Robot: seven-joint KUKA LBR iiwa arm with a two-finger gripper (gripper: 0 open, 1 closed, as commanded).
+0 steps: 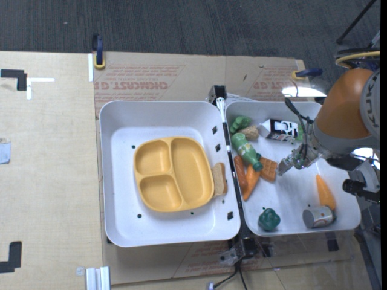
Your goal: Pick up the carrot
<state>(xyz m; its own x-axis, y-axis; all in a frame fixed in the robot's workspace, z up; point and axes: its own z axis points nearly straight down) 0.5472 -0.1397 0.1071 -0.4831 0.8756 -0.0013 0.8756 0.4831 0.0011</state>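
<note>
A: Where is the carrot (325, 191)?

B: On the right bin (290, 219) floor, apart from the gripper (291, 162), whose jaws I cannot tell about.

A: The risk?

B: The orange pieces (245, 177) nearby could draw the grab instead.

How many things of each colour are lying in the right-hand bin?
Orange: 3, a carrot and two pieces near the divider
Green: 3
Black-and-white: 1
Grey: 1
Total: 8
</note>
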